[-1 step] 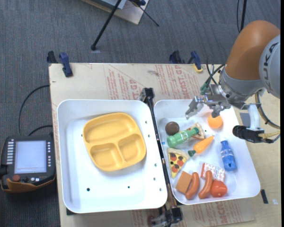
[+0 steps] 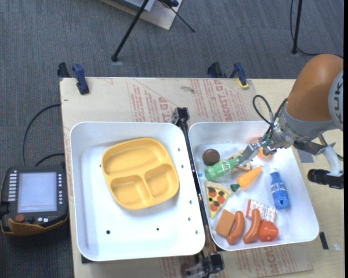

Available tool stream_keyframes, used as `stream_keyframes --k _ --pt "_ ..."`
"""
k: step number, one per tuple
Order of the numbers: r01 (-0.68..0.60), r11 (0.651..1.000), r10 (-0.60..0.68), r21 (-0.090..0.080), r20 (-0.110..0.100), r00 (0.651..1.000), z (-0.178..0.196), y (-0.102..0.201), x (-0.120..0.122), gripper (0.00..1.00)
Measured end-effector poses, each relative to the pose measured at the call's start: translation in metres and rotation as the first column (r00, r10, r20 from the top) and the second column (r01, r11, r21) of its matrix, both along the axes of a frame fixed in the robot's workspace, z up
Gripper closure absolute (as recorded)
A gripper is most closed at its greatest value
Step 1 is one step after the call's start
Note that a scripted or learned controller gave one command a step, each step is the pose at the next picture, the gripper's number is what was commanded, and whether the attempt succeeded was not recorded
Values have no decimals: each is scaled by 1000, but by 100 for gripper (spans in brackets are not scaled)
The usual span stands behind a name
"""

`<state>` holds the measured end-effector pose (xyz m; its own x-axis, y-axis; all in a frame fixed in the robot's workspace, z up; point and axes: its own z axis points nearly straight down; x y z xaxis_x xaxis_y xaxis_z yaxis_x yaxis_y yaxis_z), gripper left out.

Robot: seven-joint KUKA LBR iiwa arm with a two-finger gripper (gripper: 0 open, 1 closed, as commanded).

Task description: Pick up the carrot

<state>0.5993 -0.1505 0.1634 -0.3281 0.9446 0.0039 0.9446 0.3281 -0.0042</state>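
The carrot point(image 2: 248, 178) is orange with a small green top. It lies at a slant near the middle of the right bin point(image 2: 304, 213). My gripper point(image 2: 252, 152) hangs low over that bin, just above and behind the carrot, reaching in from the right. It sits close to a green bottle point(image 2: 223, 168) and a small yellow-orange item partly hidden under it. Nothing visibly rests in the gripper.
The right bin also holds a brown ball point(image 2: 211, 156), a pizza slice point(image 2: 216, 196), a blue bottle point(image 2: 279, 191), two sausages point(image 2: 236, 226), a red tomato point(image 2: 268, 231) and a packet point(image 2: 261, 208). A yellow divided plate point(image 2: 140, 172) lies in the left bin point(image 2: 87, 225).
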Motion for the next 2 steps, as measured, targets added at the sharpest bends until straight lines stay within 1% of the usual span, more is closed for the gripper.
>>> stream_keyframes --k 1,2 --pt "89 996 -89 0 -3 996 -79 -6 -33 0" --pt "100 995 -100 2 1 995 -68 -8 -32 100"
